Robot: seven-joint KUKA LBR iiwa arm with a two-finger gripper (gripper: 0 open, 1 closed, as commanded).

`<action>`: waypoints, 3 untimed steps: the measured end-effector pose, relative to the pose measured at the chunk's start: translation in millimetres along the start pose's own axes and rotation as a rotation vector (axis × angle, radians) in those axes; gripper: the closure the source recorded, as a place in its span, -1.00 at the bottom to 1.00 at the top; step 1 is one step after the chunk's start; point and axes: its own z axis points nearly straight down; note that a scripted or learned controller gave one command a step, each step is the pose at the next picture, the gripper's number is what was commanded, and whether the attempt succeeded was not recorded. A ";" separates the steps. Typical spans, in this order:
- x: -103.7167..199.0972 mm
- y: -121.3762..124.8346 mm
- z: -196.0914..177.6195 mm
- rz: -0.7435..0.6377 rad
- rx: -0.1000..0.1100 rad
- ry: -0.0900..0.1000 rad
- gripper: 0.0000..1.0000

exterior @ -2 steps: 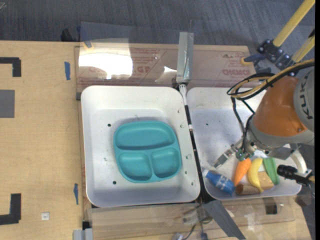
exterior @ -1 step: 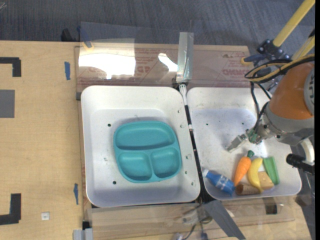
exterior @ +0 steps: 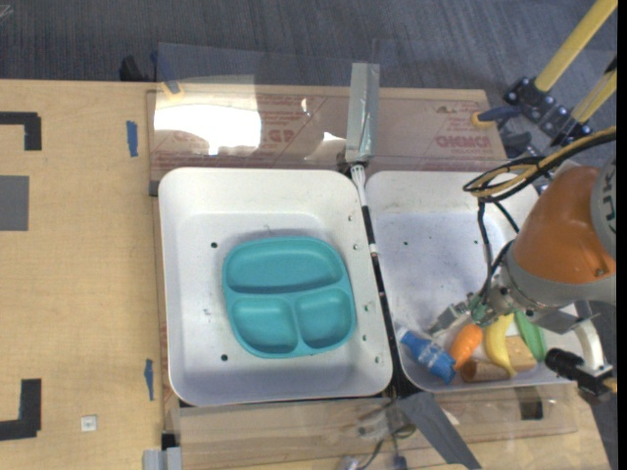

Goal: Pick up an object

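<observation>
Spreading across the whole view, the bench (exterior: 69,292) is pale brown board with black corner marks and bits of blue tape on its left part. 2 shallow white bins sit side by side on it, touching along a dark seam. The left bin (exterior: 186,213) is the wider-looking one, and a teal divided plate (exterior: 288,295) with 3 compartments lies flat in its middle, well apart from every wall. The right bin (exterior: 421,223) has a scuffed, speckled floor, bare over its far half.

Next in size, the arm (exterior: 563,233) comes in from the right, its orange band hanging over the right bin's near right part, with black cables looping above it. Below the band, the gripper (exterior: 487,306) is down low among a cluster of small things in the bin's near corner. Whether its fingers are spread or closed, and whether anything sits between them, I cannot tell, since the wrist and the clutter cover them.

The cluster holds a yellow banana (exterior: 498,344), a green piece (exterior: 530,338) just beside it on the right, an orange carrot (exterior: 467,342) on its left, a blue item (exterior: 428,352) lying further left near the seam, and a brown cork-like bit (exterior: 468,369) at the near wall.
</observation>
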 end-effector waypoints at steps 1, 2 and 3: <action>-1.9 2.3 -11.5 0.002 -0.008 -0.006 1.00; -0.1 51.0 -0.2 0.377 -0.001 -0.003 1.00; 0.6 51.5 0.4 0.377 -0.002 -0.002 -1.00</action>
